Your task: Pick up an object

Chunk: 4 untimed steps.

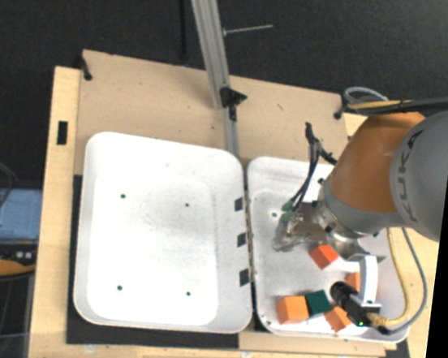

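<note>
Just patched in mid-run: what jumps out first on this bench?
The grey arm with its orange band looms over the right bin, its gripper low near that bin's middle. Orange blocks and a green one cluster at the bin's near edge, with another orange block beside the gripper. The left bin lies alongside.

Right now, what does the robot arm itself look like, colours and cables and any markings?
The arm is bulky and rounded: a grey shell carrying dark KUKA lettering, with a wide orange band above the wrist. Thin dark cables run beside the wrist. The gripper is a small grey metal assembly with a green part.
</note>
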Each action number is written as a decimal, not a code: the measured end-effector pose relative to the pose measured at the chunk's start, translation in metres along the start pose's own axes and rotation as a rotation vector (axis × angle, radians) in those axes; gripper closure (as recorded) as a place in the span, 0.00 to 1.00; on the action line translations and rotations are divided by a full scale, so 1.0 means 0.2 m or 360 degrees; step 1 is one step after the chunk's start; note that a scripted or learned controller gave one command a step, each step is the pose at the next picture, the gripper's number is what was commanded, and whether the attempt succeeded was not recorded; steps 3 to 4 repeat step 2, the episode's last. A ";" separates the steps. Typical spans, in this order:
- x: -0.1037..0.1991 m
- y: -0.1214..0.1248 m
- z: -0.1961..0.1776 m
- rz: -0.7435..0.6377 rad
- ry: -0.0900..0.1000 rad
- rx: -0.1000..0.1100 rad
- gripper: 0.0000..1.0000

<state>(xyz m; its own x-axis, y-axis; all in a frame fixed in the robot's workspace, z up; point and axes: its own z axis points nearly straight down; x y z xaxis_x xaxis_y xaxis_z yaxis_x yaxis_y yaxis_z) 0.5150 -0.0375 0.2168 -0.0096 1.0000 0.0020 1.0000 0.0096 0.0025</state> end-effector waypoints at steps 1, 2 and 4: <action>0.26 0.00 -0.07 0.0001 0.0001 -0.0001 1.00; 0.50 -0.06 -0.03 0.0005 -0.0003 0.0004 1.00; 0.50 -0.06 -0.03 0.0005 -0.0003 0.0004 1.00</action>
